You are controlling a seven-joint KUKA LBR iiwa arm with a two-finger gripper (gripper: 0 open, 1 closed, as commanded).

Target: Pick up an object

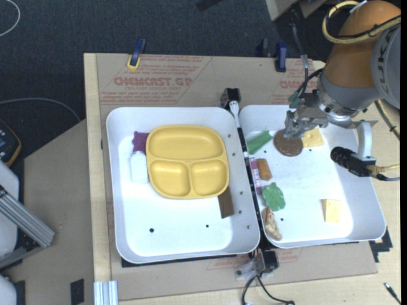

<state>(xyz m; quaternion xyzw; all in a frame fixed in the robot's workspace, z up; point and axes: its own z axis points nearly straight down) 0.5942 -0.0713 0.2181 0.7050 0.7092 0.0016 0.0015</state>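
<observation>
Lying nearest the camera in the right bin point(362, 230), a tan, elongated piece point(271, 223) rests against the bin's near-left corner, and a pale yellow block point(332, 210) sits well apart from it toward the right side. Just beyond the tan piece is a green leafy item point(275, 196), and beyond that a small orange-brown piece point(264, 169) beside a thin purple-and-red strip point(255, 171) along the bin's left wall.

In the left bin point(165, 243), a dark brown bar point(225, 204) leans at the near-right edge of a yellow divided plate point(187, 160) (3 compartments, all bare). A white bottle-like object point(138, 167) and a purple item point(139, 141) lie just beside the plate's left rim.

Farther back in the right bin, a green strip point(259, 142) lies tilted near the left wall. Next to it a round brown disc point(289, 146) sits directly under the gripper point(294, 129), which hangs low over it; whether the claw is open, closed or touching the disc cannot be told from this angle. A pale yellow piece point(312, 138) lies just to the right of the disc. The grey arm with its orange band point(359, 43) reaches in from the far right, and a black cable fitting point(348, 159) hangs beside it over the bin.
</observation>
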